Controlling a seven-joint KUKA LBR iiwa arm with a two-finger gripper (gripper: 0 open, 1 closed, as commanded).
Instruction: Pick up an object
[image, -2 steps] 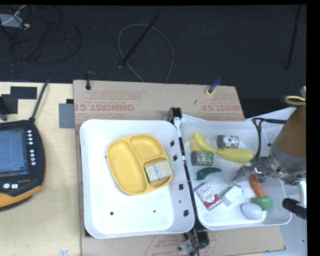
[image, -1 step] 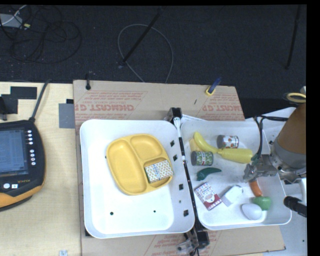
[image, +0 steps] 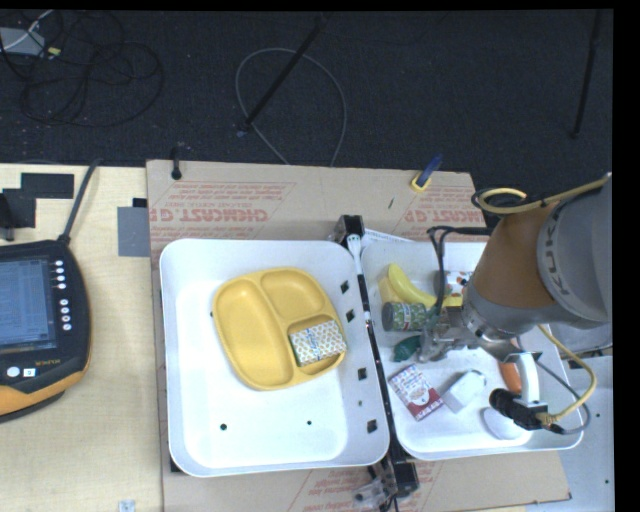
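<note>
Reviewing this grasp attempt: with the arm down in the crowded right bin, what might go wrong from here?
1. The claw sits low among tightly packed items: a small can, a dark green object and a banana. It may catch two at once or nudge them aside.
2. The red-and-white packet lies flat just below it, so a sideways move may drag it.
3. The bin divider is close; pushed items may jam against it.

The claw (image: 432, 345) hangs low in the right bin (image: 470, 445) beside a small can (image: 403, 316).
</note>
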